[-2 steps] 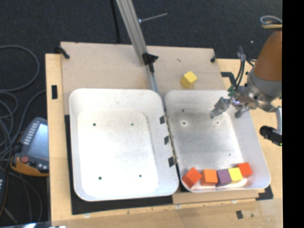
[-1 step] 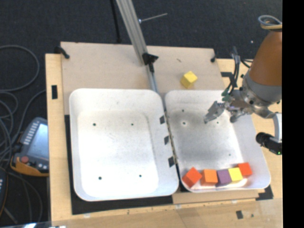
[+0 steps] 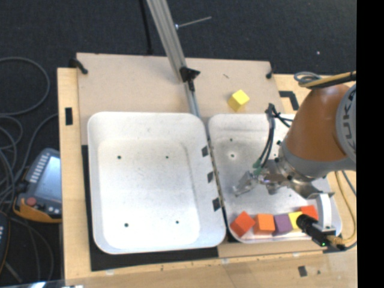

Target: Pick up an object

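Along the near wall of the right bin (image 3: 231,131) lies a row of small blocks: a red-orange cube (image 3: 243,222), an orange block (image 3: 264,222), a purple block (image 3: 282,223), a yellow block (image 3: 295,219) and a red block (image 3: 309,212). My gripper (image 3: 255,186) hangs over the middle of this bin, just above the row and apart from it. It is open, and nothing sits between its fingers (image 3: 242,186). The orange-banded wrist (image 3: 318,131) covers the bin's right side.
The left bin (image 3: 150,179) lies beside the right one. A lone yellow cube (image 3: 238,99) rests on the bench behind the right bin. A slanted metal rail (image 3: 171,35) rises from the gap between the bins. Cables and a pendant (image 3: 39,185) lie left of the bench.
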You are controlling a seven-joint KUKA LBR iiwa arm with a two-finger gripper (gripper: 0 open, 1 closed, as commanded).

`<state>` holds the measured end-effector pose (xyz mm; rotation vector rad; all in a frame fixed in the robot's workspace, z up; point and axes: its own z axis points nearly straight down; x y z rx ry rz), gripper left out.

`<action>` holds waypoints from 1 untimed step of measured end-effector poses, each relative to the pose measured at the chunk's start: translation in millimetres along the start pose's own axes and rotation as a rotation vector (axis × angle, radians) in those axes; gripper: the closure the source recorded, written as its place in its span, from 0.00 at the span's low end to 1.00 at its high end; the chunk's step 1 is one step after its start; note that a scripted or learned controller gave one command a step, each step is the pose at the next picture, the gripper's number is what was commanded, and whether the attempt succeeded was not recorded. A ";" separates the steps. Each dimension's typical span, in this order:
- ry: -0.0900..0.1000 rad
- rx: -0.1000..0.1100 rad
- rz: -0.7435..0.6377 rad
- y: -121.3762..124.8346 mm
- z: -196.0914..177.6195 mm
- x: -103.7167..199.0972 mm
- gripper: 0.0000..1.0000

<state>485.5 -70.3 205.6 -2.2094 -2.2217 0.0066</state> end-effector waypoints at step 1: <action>0.000 -0.013 -0.006 0.0 -28.9 90.1 0.00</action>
